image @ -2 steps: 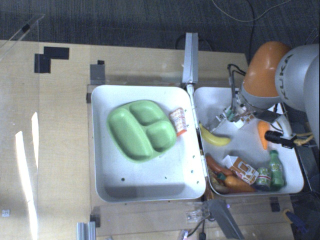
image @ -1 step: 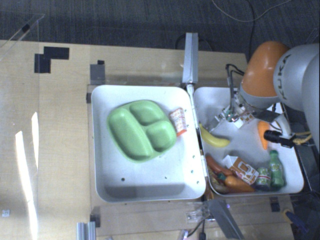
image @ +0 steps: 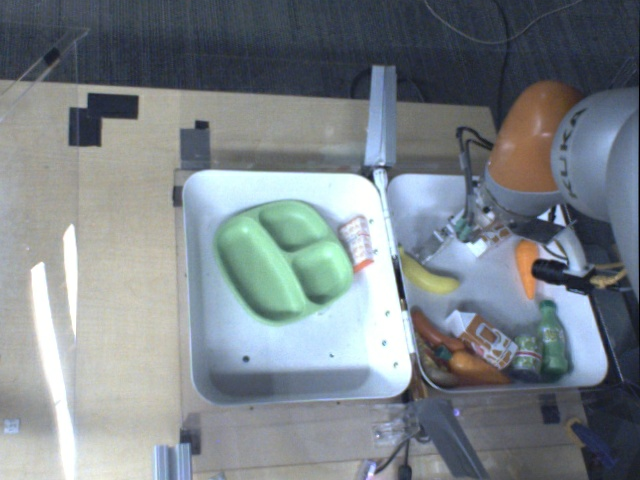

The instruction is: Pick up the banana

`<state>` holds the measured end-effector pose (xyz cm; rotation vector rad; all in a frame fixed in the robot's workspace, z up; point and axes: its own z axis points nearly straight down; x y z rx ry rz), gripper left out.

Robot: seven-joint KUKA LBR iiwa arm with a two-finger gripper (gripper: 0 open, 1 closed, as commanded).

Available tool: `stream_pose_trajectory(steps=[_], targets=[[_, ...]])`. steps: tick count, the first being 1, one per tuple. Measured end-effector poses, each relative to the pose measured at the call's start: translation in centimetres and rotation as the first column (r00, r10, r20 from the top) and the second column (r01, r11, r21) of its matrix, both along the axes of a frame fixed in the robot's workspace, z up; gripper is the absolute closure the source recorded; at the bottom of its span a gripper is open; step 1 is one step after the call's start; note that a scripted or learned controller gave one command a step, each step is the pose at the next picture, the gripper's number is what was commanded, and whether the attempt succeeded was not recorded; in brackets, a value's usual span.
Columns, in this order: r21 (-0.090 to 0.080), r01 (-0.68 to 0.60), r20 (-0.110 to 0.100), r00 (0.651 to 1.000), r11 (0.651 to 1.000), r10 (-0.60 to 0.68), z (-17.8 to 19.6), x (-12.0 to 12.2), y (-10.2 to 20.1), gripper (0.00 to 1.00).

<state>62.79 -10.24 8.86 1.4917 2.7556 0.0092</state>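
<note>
The yellow banana [image: 429, 276] lies in the right bin [image: 590, 368], close to its left wall, with its curve running from upper left to lower right. My gripper [image: 441, 240] hangs just above and to the right of the banana's upper end, tilted down toward it. The banana rests on the bin floor, and nothing shows it lifted or held. The grey arm with its orange band [image: 530, 138] reaches in from the upper right.
In the right bin lie an orange carrot-like piece [image: 527, 268], a green bottle [image: 548, 336], a brown carton [image: 490, 343], a sausage [image: 436, 332] and a white scrap [image: 460, 320]. The left bin [image: 210, 368] holds a green divided plate [image: 283, 260] and a small packet [image: 357, 242].
</note>
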Motion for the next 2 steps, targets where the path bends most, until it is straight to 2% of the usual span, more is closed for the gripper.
stream_pose_trajectory(steps=[1,2], targets=[[-0.002,-0.105,-0.001,0.995,0.995,0.105,0.0,0.9,-0.1,0.00],[-0.001,0.122,0.005,0.993,0.993,-0.122,0.2,-4.9,0.4,0.00]])
